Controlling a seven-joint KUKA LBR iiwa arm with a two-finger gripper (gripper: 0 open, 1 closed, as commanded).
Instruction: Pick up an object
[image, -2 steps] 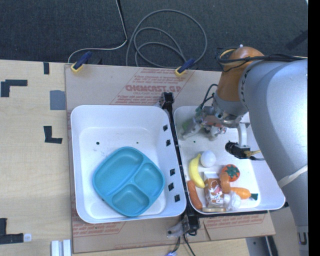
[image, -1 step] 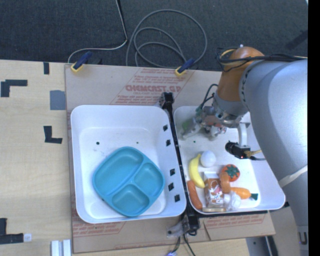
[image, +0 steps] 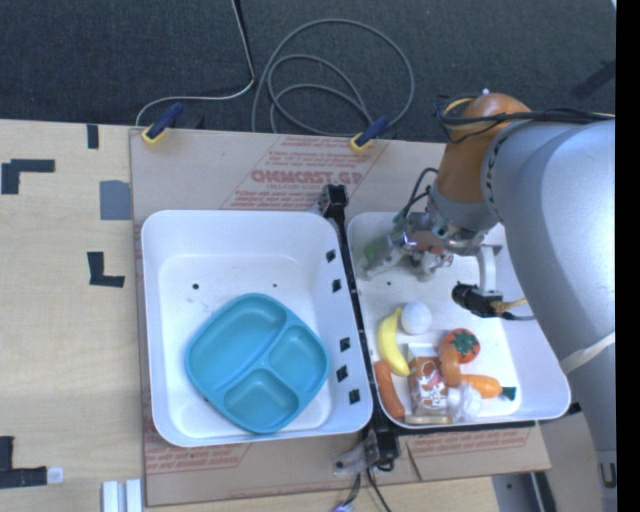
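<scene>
At the near edge, the pale wooden worktop (image: 60, 330) carries two shallow white plastic bins side by side on a brown cardboard sheet (image: 290, 180).

The left bin (image: 160, 250) holds a light blue plastic divided plate (image: 258, 362) with three compartments, lying flat towards the bin's near side.

The right bin (image: 530, 350) holds a cluster of toy food at its near end. An orange plastic sausage-like piece (image: 388, 390) lies closest to the divider, its long axis running near to far with a slight slant. Beside it sits a small brown and white printed packet (image: 428, 385). An orange plastic carrot (image: 481, 384) lies across the bin, its long axis left to right, its narrower end pointing right. Just behind it is a round orange-red plastic tomato with a green top (image: 461, 346). A yellow plastic banana (image: 391, 344) curves near to far, and a white ball (image: 416, 319) touches its far end.

Farther back, over the far end of the right bin, the gripper (image: 420, 250) hangs from the grey arm with its orange band (image: 470, 160). Whether its fingers are open or closed cannot be told. It is well apart from the toy cluster.

Beyond the bins, a white cable (image: 330, 70) loops on dark carpet.
</scene>
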